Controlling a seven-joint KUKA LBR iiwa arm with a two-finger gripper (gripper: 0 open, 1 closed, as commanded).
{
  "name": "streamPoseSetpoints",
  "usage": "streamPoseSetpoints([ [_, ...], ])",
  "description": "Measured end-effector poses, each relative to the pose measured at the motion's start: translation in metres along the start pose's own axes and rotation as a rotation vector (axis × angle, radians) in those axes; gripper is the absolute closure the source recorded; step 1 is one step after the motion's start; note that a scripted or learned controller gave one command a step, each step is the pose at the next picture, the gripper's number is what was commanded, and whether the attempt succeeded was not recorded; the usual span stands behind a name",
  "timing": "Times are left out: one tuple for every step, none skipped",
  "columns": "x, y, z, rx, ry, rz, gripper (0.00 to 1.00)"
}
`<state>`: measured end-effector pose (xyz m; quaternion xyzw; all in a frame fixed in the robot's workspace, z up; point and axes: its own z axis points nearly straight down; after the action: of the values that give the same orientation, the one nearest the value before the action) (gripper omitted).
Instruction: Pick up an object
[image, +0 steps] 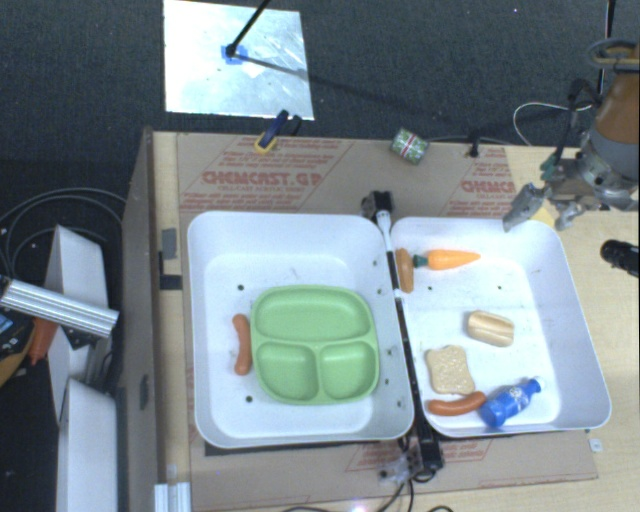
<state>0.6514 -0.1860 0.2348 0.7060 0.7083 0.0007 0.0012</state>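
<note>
Hovering above the right bin's (560, 300) far right corner, the gripper (545, 205) spreads its jaws apart, holding nothing; the carrot (450, 259) lies inside that bin near its far wall.

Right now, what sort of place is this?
Probably a robot lab bench, not a kitchen: two white bins hold toy food like a carrot, loose cables trail nearby, and a claw hangs overhead.
</note>
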Motion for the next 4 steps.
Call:
streamPoseSetpoints([
  [0.025,-0.062,0.04,0.003,0.001,0.002,0.0],
  [0.026,-0.09,0.079,0.003,0.001,0.002,0.0],
  [0.036,-0.1,0.136,0.003,0.001,0.002,0.0],
  [0.035,-0.099,0.125,-0.002,0.0,0.002,1.0],
])
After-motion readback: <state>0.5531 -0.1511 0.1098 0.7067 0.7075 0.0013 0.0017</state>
